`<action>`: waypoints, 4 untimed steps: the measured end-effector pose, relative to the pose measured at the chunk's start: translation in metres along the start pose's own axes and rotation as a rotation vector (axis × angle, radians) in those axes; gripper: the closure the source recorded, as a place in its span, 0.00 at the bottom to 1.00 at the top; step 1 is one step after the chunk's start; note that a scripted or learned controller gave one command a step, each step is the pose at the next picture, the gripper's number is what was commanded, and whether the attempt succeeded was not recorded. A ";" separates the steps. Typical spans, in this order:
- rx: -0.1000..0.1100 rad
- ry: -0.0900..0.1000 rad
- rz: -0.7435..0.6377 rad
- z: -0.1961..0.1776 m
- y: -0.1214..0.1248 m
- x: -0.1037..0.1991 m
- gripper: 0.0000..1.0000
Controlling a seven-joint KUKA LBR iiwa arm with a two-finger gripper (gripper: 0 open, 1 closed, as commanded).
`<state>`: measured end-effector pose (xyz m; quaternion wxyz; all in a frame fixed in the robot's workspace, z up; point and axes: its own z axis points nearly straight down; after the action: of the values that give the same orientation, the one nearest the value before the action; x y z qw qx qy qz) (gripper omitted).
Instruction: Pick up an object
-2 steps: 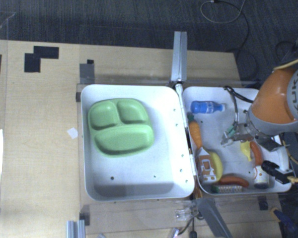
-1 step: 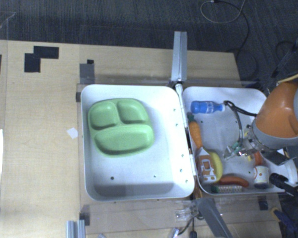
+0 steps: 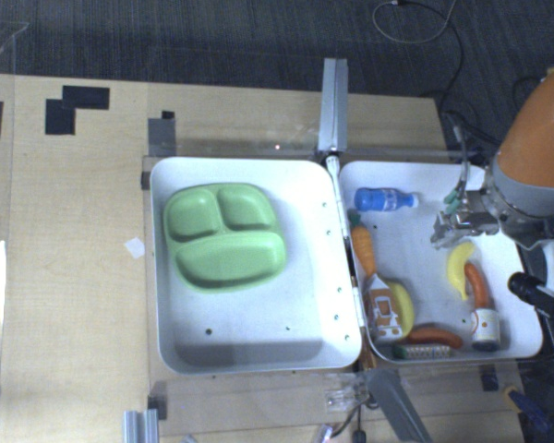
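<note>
at right of frame my gripper (image 3: 454, 218) hovers over the right bin (image 3: 415, 175), fingers' state i cannot tell, just above the banana (image 3: 459, 268); i'd descend straight, centred across its curve, clear of the sausage (image 3: 477, 285).

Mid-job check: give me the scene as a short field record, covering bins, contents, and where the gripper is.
left bin: holds a green divided plate
right bin: blue bottle, carrot, small carton, banana, sausage
gripper: over the right bin, just above the banana
held object: none visible between the fingers
arm: enters from the right
</note>
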<state>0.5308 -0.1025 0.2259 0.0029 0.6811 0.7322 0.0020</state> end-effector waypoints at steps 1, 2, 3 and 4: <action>0.001 -0.002 0.254 0.003 -0.050 -0.100 1.00; 0.002 -0.001 0.256 0.032 -0.049 -0.085 1.00; 0.002 -0.001 0.256 0.032 -0.049 -0.085 0.00; 0.006 0.000 0.542 0.057 -0.050 -0.087 0.00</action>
<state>0.4875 -0.1928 0.1688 0.0003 0.8522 0.5233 0.0002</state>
